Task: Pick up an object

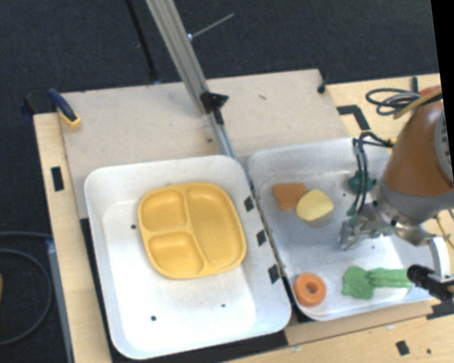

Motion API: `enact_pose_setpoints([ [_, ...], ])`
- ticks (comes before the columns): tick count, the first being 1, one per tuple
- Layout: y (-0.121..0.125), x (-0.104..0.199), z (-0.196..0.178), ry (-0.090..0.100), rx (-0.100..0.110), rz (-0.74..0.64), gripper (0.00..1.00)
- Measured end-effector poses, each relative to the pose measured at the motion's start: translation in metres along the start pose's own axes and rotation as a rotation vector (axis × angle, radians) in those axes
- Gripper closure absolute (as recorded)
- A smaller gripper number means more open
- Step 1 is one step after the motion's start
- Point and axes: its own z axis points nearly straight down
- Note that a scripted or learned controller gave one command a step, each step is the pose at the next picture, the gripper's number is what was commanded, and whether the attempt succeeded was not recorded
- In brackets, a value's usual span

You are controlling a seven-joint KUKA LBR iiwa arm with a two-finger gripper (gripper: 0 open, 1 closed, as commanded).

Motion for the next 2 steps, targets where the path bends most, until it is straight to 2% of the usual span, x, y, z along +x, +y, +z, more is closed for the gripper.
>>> enact_pose_setpoints([
  [1,-0.002,-0.008,-0.061,-0.005,0.000,-0.001,1.00],
  [2,0.009,-0.013,-0.112,-0.005,0.000,-0.007,1.00],
])
